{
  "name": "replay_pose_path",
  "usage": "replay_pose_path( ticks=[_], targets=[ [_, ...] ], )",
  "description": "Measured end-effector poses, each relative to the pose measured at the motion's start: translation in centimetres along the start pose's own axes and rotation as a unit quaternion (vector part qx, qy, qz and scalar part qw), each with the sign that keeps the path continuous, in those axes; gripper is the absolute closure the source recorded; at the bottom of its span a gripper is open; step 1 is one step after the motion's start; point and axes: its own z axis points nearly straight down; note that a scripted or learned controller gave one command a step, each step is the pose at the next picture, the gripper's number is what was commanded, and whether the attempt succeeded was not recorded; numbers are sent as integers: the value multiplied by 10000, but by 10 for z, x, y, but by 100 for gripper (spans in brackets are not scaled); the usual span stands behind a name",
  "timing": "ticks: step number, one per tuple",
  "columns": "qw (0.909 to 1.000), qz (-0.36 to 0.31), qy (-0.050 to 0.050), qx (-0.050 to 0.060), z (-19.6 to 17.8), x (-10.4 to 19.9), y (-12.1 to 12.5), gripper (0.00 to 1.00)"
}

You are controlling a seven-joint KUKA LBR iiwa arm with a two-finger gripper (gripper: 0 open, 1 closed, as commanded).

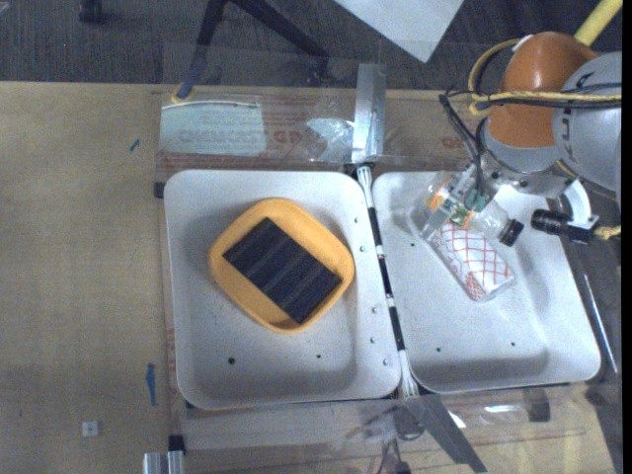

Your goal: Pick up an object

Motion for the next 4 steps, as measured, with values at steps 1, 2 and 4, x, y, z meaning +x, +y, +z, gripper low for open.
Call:
replay_pose_path(
  ticks=[1, 2, 4],
  targets=[
    [9996, 282, 78, -42, -54, 24, 16, 0],
    [9948, 1018, 90, -34, -2, 7, -4, 0],
    [9992, 390, 73, -41, -70, 10, 9, 100]
  ],
)
